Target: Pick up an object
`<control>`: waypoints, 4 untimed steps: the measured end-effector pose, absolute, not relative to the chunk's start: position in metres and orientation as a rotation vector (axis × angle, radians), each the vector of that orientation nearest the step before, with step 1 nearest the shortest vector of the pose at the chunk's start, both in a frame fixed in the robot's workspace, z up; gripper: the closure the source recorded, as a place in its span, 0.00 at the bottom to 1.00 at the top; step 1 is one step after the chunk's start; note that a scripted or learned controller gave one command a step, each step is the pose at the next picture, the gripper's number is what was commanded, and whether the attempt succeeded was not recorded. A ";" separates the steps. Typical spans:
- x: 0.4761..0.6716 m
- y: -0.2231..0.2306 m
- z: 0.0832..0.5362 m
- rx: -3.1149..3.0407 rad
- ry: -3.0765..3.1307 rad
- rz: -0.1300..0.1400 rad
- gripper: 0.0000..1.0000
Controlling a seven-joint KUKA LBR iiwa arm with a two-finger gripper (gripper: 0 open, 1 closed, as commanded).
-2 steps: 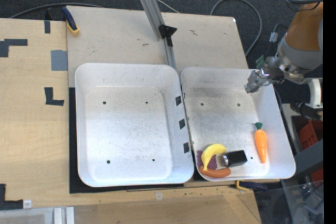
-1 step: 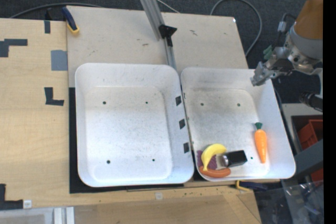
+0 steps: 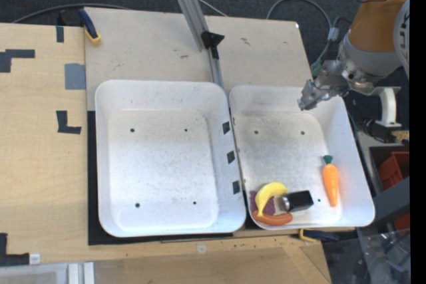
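Claw [image 3: 310, 100] over far right corner of right bin [image 3: 279, 136]; can't tell its state. Nothing seen in it. Left bin [image 3: 160, 153] beside it. L to R along right bin's near edge: yellow banana [image 3: 269, 193], curved, touching red sausage-like piece [image 3: 273, 217]; black block [image 3: 299, 200] lying across; carrot [image 3: 331, 183], orange w/ green top, long axis near-far, tip toward near rim.
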State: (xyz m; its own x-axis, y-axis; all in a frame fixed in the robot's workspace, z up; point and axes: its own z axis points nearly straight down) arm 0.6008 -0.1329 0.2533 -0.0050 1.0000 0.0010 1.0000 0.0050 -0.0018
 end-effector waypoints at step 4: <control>0.638 0.077 0.245 -2.215 -2.227 0.001 1.00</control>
